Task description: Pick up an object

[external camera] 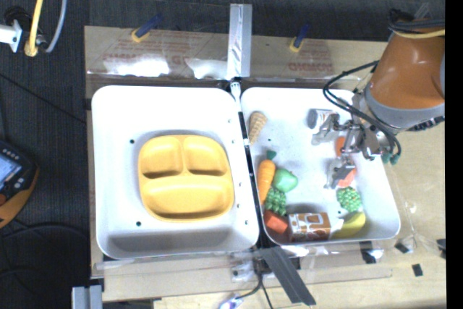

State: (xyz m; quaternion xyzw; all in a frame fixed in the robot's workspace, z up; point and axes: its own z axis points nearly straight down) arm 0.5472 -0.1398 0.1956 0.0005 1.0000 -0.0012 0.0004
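The shallow white left bin (116, 112) holds a yellow plastic divided tray (187, 176), lying flat near its middle and well apart from the arm. Across the central divider, the shallow white right bin (387, 224) carries the loose objects. Along its left wall lie a tan ridged cone-shaped toy (257, 124), an orange plastic carrot (265, 176) with a green leafy toy (283, 181) just beside it, and a red toy piece (274, 222) lower down. Next to that stands a small brown and white carton (311, 226), with a yellow banana-shaped toy (354, 225) touching its right side and a green bumpy toy (349, 197) just above the banana.

Further right, the metal two-finger gripper (343, 159) hangs low over the bin's right half, below the orange-banded wrist (409, 69). A small orange-red item (347, 176) sits right at the fingertips, but I cannot tell whether it is pinched or merely lying beneath them, nor how the fingers stand.

As I judge it, the task is unfinished: nothing is clearly lifted free of the bin floor. What remains is securing a grasp and raising an object clear.
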